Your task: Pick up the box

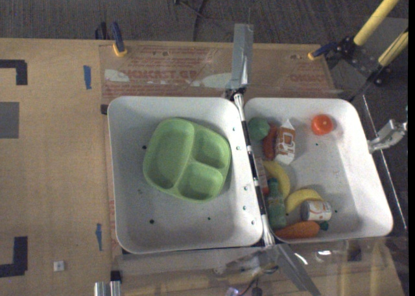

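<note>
Plywood bench [52, 178] under two shallow white bins set side by side, seen from above at a slant. Box [284, 142]: a small carton, white with orange-red print and a peaked top, lying in the right bin [353, 178] near its upper left corner, touching a red item [270, 144] on its left. Green rounded piece [258, 127] just above; yellow banana [280, 177] below; second banana [301, 196], printed can [316, 210] and orange carrot [297, 229] near the front wall. Orange ball [321, 124] well apart to the right. Left bin [130, 223] holds a glossy green compartment plate [187, 159]. Gripper: its state cannot be told.
</note>
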Tool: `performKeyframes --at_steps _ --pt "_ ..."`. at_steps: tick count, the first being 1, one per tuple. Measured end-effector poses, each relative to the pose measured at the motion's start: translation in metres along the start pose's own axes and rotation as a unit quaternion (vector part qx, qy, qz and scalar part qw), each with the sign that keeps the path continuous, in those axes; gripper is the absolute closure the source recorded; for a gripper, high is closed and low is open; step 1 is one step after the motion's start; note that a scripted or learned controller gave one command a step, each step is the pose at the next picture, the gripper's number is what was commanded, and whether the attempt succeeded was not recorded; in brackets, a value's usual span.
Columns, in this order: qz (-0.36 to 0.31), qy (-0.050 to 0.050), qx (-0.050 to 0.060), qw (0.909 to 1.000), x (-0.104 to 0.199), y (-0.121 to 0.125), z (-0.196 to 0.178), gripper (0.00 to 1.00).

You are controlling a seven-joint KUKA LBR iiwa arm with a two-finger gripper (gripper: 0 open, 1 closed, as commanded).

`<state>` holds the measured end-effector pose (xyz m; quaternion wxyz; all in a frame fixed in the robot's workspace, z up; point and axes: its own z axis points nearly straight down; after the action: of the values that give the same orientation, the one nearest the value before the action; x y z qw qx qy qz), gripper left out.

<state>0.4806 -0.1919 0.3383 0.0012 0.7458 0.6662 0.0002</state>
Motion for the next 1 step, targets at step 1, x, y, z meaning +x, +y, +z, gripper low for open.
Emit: performKeyframes --at_steps 1 --pt "-0.001 -0.001 -0.001 1.0000 0.0005 0.0012 -0.0101 1.00"
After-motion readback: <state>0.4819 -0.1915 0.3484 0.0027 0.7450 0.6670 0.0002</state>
